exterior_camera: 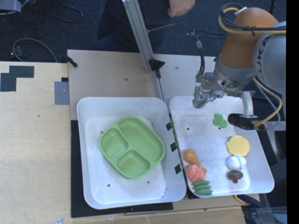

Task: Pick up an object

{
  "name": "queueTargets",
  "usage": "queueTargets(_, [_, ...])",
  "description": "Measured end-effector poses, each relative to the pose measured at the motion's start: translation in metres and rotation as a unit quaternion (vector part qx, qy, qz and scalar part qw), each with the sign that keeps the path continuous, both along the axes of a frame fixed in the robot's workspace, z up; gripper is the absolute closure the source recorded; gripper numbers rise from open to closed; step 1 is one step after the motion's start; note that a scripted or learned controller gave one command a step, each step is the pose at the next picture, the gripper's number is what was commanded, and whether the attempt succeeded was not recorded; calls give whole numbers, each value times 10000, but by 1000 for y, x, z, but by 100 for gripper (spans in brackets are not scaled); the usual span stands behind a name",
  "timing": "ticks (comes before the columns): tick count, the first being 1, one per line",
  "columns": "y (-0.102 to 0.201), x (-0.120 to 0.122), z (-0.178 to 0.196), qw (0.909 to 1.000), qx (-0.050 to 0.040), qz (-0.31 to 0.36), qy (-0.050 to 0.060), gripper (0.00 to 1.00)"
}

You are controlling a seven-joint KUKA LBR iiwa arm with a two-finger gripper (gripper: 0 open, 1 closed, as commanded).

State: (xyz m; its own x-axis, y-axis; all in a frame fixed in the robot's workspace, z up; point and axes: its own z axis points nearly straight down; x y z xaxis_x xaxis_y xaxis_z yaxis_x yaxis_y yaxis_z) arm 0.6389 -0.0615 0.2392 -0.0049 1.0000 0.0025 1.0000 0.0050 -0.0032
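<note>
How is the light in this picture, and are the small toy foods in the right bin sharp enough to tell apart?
In the camera view the light is even and soft, with weak shadows; the white right bin looks bright but not washed out. The green divided plate is clear. The small foods are slightly soft: the yellow disc and green pea pods read well, the brown piece less so. The gripper is somewhat blurred.
</note>
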Motion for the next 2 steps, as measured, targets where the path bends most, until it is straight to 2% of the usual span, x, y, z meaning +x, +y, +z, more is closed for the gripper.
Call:
queueTargets(1, [55, 7, -9, 10000, -2, 2, 3, 100])
queueTargets(2, [110, 6, 1, 10000, -13, -3, -11, 100])
